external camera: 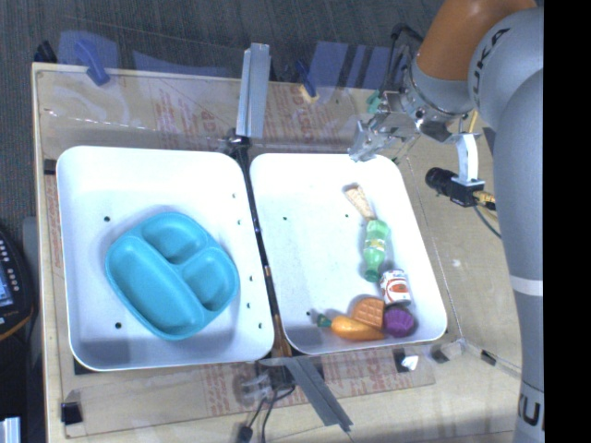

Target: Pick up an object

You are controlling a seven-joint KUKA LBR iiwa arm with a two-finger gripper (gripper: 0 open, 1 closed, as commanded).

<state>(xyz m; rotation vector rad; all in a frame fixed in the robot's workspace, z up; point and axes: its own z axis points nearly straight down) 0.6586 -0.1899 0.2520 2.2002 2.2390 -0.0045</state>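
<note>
In the right bin [305, 247] several small items lie along the right side: a tan stick-like piece [358, 199], a green bottle [374, 249], a small red-and-white can [397, 288], a purple ball [400, 321], a waffle-like brown piece [368, 311] and an orange carrot [351, 328]. My gripper [374, 144] hangs over the back rim of the right bin, near its far right corner, above and behind the tan piece. Nothing shows between its fingers.
The left bin [83, 192] holds a blue divided plate [172, 271]. A metal divider post [252, 90] stands at the back between the bins. The arm's orange band [466, 21] and grey links fill the upper right.
</note>
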